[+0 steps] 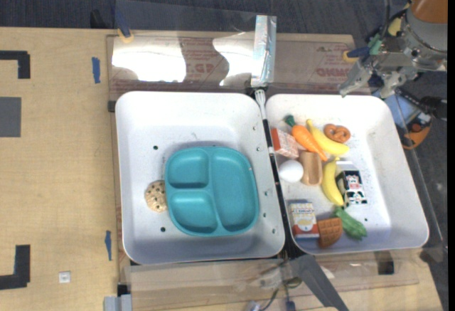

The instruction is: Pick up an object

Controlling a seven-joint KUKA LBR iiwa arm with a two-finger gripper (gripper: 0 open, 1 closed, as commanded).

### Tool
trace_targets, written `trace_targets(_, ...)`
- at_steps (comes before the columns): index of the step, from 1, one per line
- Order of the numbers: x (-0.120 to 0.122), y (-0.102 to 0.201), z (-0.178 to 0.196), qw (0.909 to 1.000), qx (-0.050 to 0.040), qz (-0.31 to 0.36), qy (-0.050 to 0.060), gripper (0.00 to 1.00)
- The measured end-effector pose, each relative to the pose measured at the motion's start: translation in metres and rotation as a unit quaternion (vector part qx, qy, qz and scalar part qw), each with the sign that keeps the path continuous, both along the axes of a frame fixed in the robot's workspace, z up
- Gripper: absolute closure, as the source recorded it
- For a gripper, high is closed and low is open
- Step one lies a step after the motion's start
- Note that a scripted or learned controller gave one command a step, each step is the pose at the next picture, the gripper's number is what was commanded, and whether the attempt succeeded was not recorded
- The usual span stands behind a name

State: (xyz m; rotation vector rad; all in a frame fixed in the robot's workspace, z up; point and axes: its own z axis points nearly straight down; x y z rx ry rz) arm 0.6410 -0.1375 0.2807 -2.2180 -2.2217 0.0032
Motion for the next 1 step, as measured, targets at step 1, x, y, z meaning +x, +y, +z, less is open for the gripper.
trace_targets(1, -0.0166, 0.0686, -0.1021, 0.9992, 0.0011, 0.041, 0.003, 0.00)
